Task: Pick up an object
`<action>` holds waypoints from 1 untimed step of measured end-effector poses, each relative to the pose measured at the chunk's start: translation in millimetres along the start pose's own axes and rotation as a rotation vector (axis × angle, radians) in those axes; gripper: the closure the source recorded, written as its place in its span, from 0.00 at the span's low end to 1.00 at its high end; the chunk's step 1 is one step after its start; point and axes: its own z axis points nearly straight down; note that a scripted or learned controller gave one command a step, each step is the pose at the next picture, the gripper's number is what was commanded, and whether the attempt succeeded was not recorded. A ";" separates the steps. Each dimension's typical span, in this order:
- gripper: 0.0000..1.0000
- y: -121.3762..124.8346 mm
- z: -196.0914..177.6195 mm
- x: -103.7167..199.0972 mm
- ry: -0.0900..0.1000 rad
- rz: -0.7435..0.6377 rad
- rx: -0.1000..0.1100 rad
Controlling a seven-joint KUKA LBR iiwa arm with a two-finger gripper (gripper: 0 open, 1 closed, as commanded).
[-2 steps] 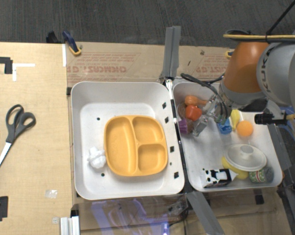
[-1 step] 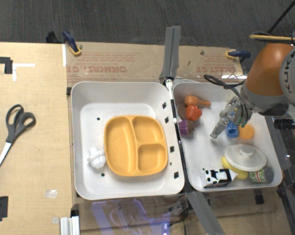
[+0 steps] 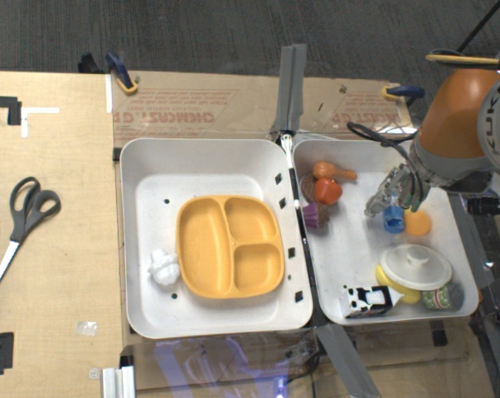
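My gripper (image 3: 392, 199) hangs over the upper right part of the right bin (image 3: 349, 247), and it looks open. A small blue object (image 3: 394, 220) lies right at its fingertips, on the bin floor, not clearly gripped. An orange ball (image 3: 419, 223) touches the blue object's right side. Further left lie an orange carrot-shaped toy (image 3: 333, 171), a red tomato-like toy (image 3: 327, 191) and a purple cup (image 3: 310, 215).
A white lid on a yellow bowl (image 3: 414, 267), a black-and-white item (image 3: 366, 300) and a small can (image 3: 439, 297) fill the right bin's front. The left bin (image 3: 142, 222) holds a yellow divided plate (image 3: 230, 245) and a white crumpled wad (image 3: 162, 267). Scissors (image 3: 21, 214) lie on the bench at left.
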 end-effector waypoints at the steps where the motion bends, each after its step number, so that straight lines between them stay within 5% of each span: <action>1: 1.00 56.4 -109.6 27.2 0.007 0.091 0.001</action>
